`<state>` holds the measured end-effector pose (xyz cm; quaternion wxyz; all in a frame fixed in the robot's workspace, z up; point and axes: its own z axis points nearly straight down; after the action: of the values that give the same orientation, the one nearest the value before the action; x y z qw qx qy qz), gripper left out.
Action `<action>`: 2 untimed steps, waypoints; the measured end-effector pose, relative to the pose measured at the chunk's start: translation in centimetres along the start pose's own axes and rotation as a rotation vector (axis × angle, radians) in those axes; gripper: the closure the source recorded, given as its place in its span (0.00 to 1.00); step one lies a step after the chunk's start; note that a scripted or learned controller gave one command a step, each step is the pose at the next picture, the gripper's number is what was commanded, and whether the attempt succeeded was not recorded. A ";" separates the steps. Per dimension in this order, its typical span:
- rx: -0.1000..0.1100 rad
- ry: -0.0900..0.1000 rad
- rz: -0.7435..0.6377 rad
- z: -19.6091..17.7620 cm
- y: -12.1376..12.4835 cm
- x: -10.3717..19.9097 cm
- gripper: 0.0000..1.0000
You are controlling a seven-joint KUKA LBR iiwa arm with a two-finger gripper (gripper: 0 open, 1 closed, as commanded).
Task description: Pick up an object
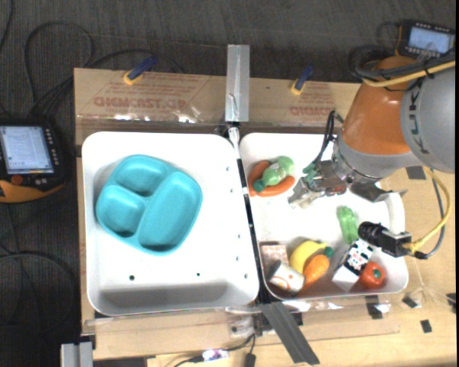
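My gripper (309, 186) hangs over the upper middle of the right bin (249, 205), below the orange band of the arm (375, 125). Just to its left lies a toy carrot with a green top (271, 177); I see nothing held. A green toy (347, 222) lies to the gripper's lower right. Along the bin's front edge sit a yellow fruit (306, 251), an orange piece (317, 268), a white box with black spots (356, 260), a red tomato (373, 275) and a brown and white piece (281, 276).
The left bin (107, 281) holds a light blue divided plate (148, 202). A metal post (238, 82) stands behind the wall between the bins. A black cable plug (382, 238) juts over the right bin's right side. A handheld screen (21, 153) lies far left.
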<state>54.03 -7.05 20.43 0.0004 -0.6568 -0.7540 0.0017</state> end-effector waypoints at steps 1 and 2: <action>0.000 0.002 -0.135 0.7 -2.0 0.2 1.00; -0.002 -0.002 -0.099 -5.3 -0.5 -5.9 1.00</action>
<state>54.33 -13.00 25.69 -0.0008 -0.6189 -0.7855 0.0013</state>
